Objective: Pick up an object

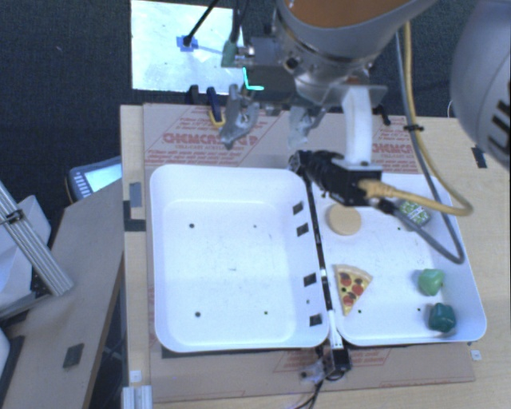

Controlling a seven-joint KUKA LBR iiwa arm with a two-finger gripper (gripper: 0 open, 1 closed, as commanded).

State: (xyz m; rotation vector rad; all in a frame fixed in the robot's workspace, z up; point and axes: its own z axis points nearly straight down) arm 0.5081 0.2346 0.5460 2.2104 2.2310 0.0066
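Two shallow white bins are seen side by side on a cardboard-covered bench, the left bin (231,264) bare. In the right bin (399,319), a round tan disc (345,220) lies near the far wall, just below and in front of the gripper (267,128); whether that claw is apart or together cannot be told. Nearer, a pizza slice (351,287), a light green piece (431,280) and a dark green piece (441,317) are spread well apart.

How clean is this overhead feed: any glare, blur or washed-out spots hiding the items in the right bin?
Camera view: the arm's orange band and grey housing at top are close to the lens and soft; the right bin is evenly lit and bright white but not blown out, so the pizza slice, tan disc, light green piece and dark green piece read clearly, with faint shadows.
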